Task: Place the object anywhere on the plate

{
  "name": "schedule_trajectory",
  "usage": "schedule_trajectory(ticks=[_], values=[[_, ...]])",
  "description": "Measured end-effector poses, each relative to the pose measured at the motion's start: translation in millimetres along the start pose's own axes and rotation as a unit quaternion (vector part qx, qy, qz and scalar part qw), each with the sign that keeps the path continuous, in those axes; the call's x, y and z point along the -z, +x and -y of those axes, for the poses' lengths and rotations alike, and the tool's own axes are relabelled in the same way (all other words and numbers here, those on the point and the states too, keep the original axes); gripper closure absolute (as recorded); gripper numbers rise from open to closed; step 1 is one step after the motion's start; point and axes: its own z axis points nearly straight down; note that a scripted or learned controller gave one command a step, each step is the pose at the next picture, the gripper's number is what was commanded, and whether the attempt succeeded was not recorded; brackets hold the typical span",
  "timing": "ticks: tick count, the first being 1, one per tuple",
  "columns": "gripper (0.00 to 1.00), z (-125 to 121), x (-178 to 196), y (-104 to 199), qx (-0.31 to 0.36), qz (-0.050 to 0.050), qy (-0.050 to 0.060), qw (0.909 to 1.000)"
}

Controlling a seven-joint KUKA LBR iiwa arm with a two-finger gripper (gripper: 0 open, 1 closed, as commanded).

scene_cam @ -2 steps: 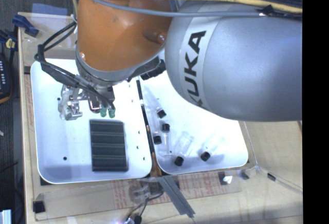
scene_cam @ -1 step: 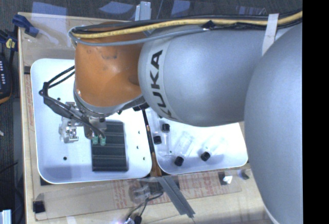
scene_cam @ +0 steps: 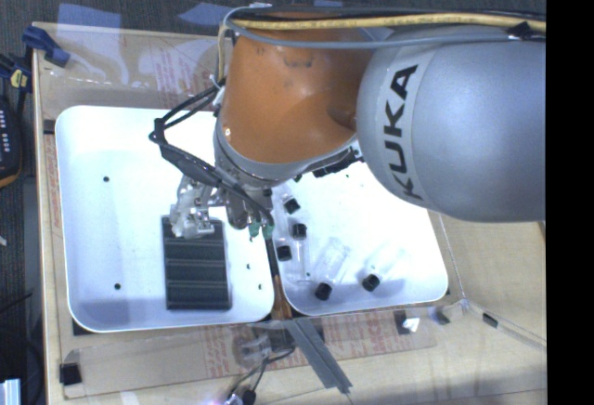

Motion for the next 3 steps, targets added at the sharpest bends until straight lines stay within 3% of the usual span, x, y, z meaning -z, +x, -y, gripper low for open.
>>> schedule_trajectory(ticks=[1, 2, 3], values=[[1.0, -10, -189, -40, -0.063, -0.004, 0.001, 0.998], [1.0, 17, -213, 6, -0.146, -0.004, 0.001, 0.9893], [1.0, -51, -213, 3, -0.267, -0.002, 0.001, 0.9636]])
